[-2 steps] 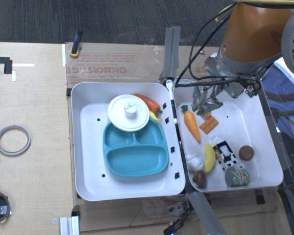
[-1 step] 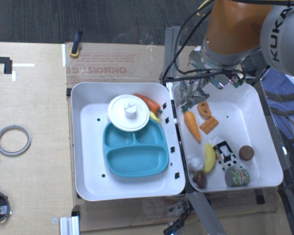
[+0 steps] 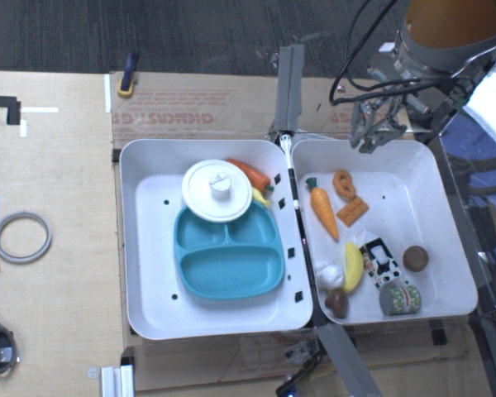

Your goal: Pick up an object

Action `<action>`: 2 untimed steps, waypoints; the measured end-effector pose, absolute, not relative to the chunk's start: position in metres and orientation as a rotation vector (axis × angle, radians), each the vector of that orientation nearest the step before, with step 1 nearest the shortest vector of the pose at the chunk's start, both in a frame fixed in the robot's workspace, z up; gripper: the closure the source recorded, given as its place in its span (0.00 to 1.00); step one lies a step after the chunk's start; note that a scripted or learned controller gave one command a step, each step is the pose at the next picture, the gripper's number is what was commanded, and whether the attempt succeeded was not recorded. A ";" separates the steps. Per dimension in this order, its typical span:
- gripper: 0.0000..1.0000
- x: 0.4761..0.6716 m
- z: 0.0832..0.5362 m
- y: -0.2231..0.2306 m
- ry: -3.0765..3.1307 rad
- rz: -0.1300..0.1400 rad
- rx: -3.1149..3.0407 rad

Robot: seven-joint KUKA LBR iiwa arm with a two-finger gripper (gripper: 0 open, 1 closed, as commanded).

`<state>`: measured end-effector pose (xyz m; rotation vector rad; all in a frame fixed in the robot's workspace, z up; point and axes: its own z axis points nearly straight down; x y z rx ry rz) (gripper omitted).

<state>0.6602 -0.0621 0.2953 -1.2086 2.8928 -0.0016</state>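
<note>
I hung my gripper [image 3: 370, 136] over the right bin's [image 3: 446, 188] far rim, approaching; finger state unclear. Pretzel [image 3: 344, 184] lay just below: descend next.

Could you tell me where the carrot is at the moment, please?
The carrot lies in the right bin, near its left wall, just left of the pretzel and the orange waffle piece.

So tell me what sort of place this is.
Probably a robotics lab bench set up for pick-and-place trials: two white bins side by side, toy food such as a carrot and banana, and a grey-and-orange arm's gripper above the right bin.
</note>
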 end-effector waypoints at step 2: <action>1.00 0.589 0.217 -0.056 2.875 0.003 -1.260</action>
